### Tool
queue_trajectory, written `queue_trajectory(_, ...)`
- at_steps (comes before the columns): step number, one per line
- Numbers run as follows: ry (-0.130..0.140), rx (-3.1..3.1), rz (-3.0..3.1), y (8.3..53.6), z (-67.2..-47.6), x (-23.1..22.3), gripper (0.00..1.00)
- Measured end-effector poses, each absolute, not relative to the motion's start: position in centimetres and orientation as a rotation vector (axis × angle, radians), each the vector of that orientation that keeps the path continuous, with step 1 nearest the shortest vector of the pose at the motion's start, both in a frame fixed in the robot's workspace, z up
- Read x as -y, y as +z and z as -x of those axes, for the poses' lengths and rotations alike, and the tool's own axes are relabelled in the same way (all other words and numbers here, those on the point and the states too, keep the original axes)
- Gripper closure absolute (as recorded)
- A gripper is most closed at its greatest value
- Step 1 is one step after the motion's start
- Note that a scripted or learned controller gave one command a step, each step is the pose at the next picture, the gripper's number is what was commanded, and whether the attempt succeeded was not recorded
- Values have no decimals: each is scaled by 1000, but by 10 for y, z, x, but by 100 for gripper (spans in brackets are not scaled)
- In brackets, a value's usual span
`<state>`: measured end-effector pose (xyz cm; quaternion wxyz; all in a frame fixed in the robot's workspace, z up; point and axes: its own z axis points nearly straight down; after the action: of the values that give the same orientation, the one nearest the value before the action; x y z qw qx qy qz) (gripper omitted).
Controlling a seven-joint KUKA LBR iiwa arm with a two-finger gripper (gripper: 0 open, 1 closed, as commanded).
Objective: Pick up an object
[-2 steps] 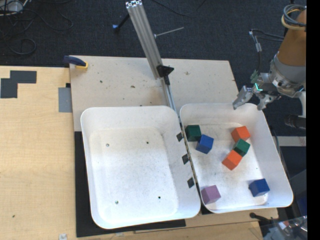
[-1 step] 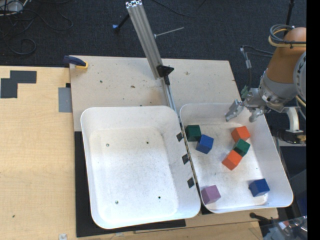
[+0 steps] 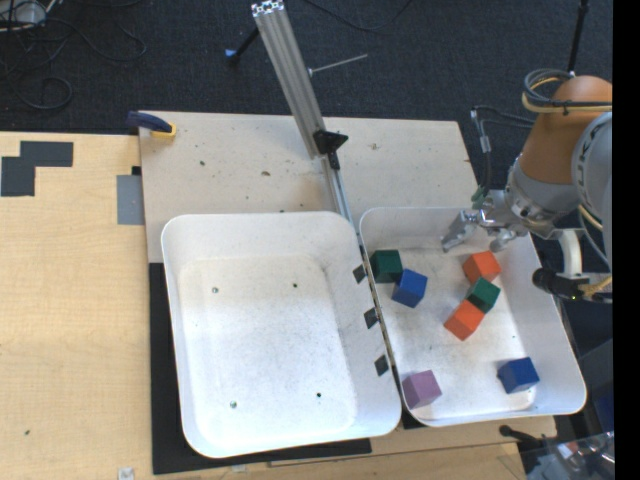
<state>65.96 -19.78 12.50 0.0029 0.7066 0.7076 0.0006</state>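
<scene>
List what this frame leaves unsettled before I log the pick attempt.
- Gripper, camera view: too small and blurred against the right bin wall to judge its state or contact with anything.
- Arm: cut off by the right edge.
- Green block: partly overlapped by the orange block.

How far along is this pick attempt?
Nothing looks picked yet: all seven blocks lie in the right bin. In hand: the gripper hangs over that bin's far end, just left of and above the orange block, nothing visible between its fingers. Left: descend, grasp, lift.
</scene>
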Motion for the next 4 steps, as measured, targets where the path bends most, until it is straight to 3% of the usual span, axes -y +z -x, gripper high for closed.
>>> queue_trajectory(1, -5, -2228, -2221, 89, -659, 197, 0)
queue_trajectory(2, -3, -2228, -2218, 101, -660, 197, 100)
queue_trajectory(4, 3, -2220, -2218, 206, -663, 204, 100)
